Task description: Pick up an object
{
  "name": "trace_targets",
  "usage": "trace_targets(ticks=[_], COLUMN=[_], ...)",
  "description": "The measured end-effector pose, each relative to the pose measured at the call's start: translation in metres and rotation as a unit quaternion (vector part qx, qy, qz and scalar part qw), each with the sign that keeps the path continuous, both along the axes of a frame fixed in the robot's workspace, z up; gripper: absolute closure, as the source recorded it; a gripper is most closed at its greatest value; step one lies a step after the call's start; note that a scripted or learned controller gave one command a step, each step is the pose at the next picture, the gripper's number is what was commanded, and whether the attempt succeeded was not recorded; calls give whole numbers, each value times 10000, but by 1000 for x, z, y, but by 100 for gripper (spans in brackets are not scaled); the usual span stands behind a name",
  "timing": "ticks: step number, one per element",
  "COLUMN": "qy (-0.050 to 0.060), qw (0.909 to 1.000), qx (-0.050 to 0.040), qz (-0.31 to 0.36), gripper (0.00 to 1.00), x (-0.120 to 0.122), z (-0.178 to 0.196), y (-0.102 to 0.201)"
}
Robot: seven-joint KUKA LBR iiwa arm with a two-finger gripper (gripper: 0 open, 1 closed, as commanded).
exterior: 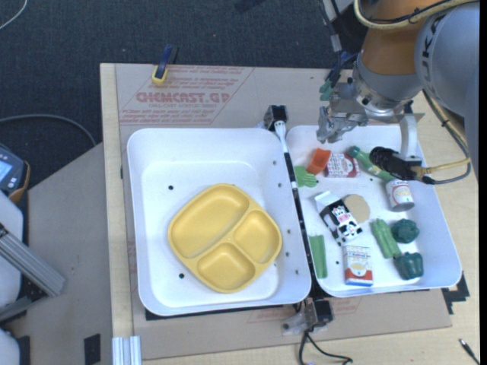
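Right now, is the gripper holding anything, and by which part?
Nothing is held. The gripper hangs above the far end of the right bin, with nothing between its fingers; the toys lie in the bin below.

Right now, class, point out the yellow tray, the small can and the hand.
Yellow tray (225,236), camera view, central divider.
Small can (399,195), camera view, its side.
Hand (332,133), camera view, between the fingertips.
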State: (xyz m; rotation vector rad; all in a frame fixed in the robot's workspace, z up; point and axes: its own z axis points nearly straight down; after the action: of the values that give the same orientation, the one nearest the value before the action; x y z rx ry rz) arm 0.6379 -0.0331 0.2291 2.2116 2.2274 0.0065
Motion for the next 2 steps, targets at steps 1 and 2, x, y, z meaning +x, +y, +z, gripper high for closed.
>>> trace_targets(ticks=[1, 2], qy=[30, 10], qw=[10000, 10000], qx=[-1, -7], qz=[-16, -31], gripper=[100, 100], x=[-3, 1], z=[-2, 0], y=[42, 38])
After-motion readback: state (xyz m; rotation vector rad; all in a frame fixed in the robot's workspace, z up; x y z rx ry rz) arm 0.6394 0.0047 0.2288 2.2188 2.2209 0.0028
